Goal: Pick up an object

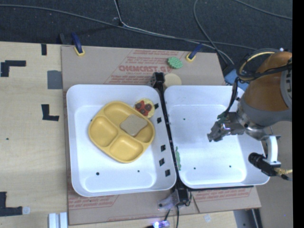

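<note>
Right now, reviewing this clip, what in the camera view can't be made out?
- Gripper, over the right bin: too small and dark to tell how its tips stand or whether it holds anything.
- Small reddish item at the yellow tray rim: too small to identify.
- Arm: cut off by the right edge.

Grey arm [266, 99] in from the right, wrist bent leftward, dark pincer [214, 133] low.
</note>
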